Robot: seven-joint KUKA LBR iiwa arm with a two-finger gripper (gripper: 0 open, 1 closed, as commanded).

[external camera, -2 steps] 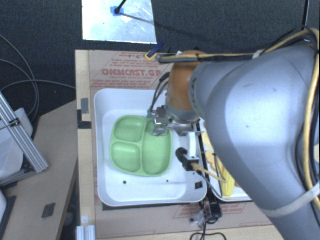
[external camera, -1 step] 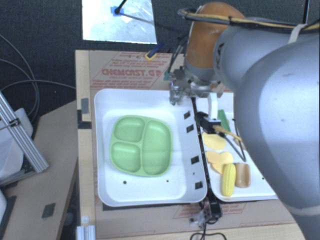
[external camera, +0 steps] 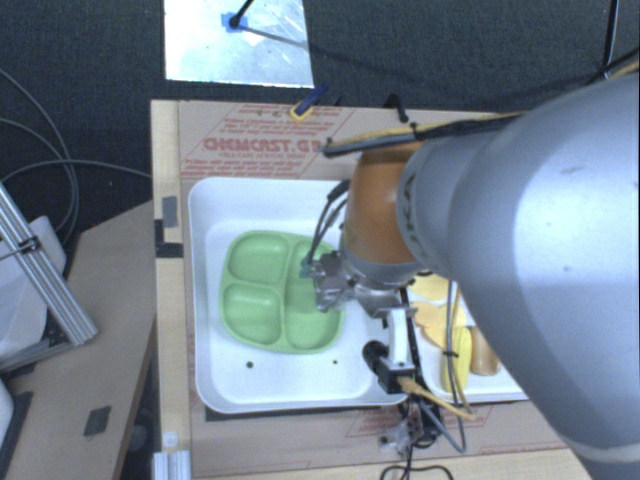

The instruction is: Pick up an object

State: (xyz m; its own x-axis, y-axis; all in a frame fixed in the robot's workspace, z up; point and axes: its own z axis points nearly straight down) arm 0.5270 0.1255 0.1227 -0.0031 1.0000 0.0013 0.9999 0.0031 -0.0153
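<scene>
**Dark carpet all round, cardboard point(external camera: 262, 144) laid over the counter point(external camera: 166, 158): settling on the green tray**

Cannot tell whether jaws released or clenched, being tucked out of sight beneath the wrist point(external camera: 362, 268). Poised low over the right-hand side of the green divided tray point(external camera: 262, 293), lying flat in the left white bin point(external camera: 203, 268) and taking up much of its floor. Probably the intended target, judging by that position.

Worth aiming for something thin and raised: the tray's outer lip or a ridge between compartments, never a flat compartment floor. Square the jaws across that ridge, come straight down, close firmly, then lift slowly. Expect the tray to droop on its far side, being gripped near one edge. Watch for a slip on smooth plastic.

Keep the wrist off the shared wall between the bins while rising. Further right, leave alone the yellow pieces point(external camera: 462, 356) and the brown thing point(external camera: 485, 356) in the right bin point(external camera: 500, 396), all partly hidden behind the grey arm point(external camera: 540, 238).
</scene>
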